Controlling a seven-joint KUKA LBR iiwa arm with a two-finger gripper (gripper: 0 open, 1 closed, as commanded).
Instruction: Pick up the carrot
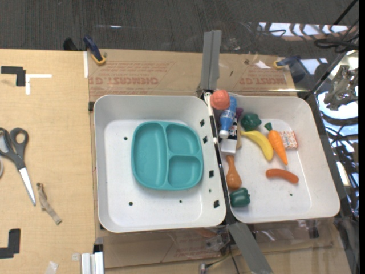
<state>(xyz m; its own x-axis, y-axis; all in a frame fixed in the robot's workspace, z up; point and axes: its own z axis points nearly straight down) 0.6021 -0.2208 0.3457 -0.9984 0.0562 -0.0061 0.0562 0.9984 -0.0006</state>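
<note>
lying in the right bin (pixel 319 170), the carrot (pixel 278 146) is touching the banana (pixel 258 143); the gripper (pixel 340 87) is waiting aside, its state unclear.

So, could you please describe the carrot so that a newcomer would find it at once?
Look in the right bin, toward its upper middle. The carrot lies just right of the yellow banana. It is a tapered orange cone with a green top, unlike the rounded orange-red sausage below it.
</note>
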